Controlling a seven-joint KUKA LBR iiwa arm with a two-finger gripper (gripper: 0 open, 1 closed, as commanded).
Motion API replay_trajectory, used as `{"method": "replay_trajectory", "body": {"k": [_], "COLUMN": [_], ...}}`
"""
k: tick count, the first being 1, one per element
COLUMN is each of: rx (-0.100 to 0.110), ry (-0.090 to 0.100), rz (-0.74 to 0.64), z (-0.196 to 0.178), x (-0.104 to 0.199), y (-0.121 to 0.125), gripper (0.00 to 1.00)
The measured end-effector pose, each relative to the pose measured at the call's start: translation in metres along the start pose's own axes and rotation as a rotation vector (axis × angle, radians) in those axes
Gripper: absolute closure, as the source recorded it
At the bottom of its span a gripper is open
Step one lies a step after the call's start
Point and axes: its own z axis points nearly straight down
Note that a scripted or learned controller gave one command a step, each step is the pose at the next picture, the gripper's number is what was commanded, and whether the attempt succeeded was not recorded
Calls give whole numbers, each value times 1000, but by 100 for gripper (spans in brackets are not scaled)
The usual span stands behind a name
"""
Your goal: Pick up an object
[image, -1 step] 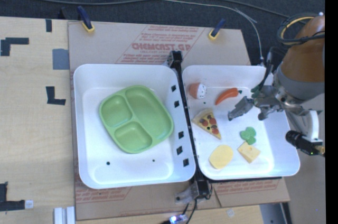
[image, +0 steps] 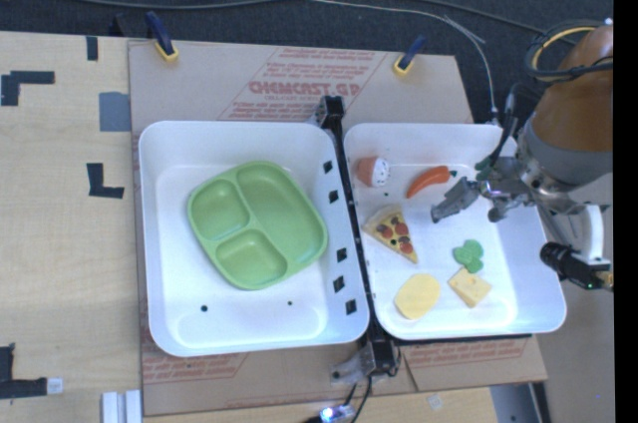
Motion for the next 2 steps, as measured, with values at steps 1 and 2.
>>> {"method": "replay_trajectory", "body": {"k": [1, 2], "rx": [4, 6], "ry": [-1, 1], "rz": [1, 1], "z": [47, 99], "x": [-7, -2], "y": [1, -10], "gripper": [0, 0]}}
